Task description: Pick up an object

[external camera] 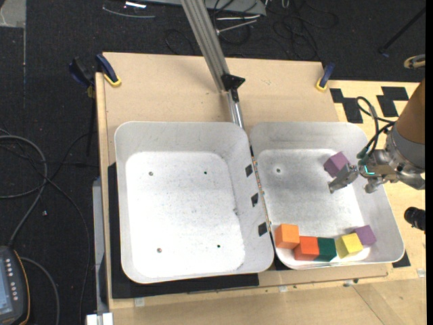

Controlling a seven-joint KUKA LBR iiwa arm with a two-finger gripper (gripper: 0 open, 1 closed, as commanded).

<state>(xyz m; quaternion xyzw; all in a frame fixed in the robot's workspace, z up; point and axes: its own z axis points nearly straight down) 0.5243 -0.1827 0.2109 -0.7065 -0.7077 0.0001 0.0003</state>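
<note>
Gripper [356, 179] spread open, holding nothing | purple block [335, 162] just beside | five blocks along right bin [318, 137] near wall

A bare wooden bench [176, 93] carries two shallow white bins side by side, the left bin [181, 198] and the right bin [318, 202], their inner rims touching along the middle. Small black clips [256, 199] sit on that shared rim. A grey metal pole [206, 36] slants down from the far edge of the bench to the far end of the seam between the bins. Blue-and-yellow clamps grip the bench's far left corner [107, 72] and far right corner [325, 76]. A black-and-white patterned board [375, 103] lies by the far right corner. Dark carpet [47, 181] with loose black cables [24, 158] surrounds the bench.
</note>
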